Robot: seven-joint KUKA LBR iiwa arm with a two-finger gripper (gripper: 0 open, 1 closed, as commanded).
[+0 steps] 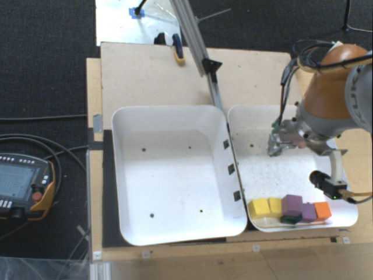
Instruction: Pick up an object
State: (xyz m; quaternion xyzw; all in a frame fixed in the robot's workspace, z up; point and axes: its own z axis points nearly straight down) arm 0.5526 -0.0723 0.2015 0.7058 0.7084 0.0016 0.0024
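White bins: two shallow plastic bins sit side by side on the bench; the left bin is the bigger in view, the right bin touches it along a shared edge.
Blocks: a row of small blocks lies along the near rim of the right bin, all touching or just beside one another.
Yellow: two yellow blocks at the left end of the row.
Purple: a purple block in the middle, a paler purple block next to it.
Green: a dark green block lies low in front of the purple one.
Orange: an orange block closes the row on the right.
Arm: grey with an orange band, reaching in from the right above the right bin.
Gripper: the gripper points down toward the far half of the right bin, well apart from the blocks; from here I can't tell how it is set, and nothing shows in it.
Bench: bare wooden board behind the bins, a slanted metal pole crossing it.
Floor: a teach pendant lies on the dark carpet to the left.
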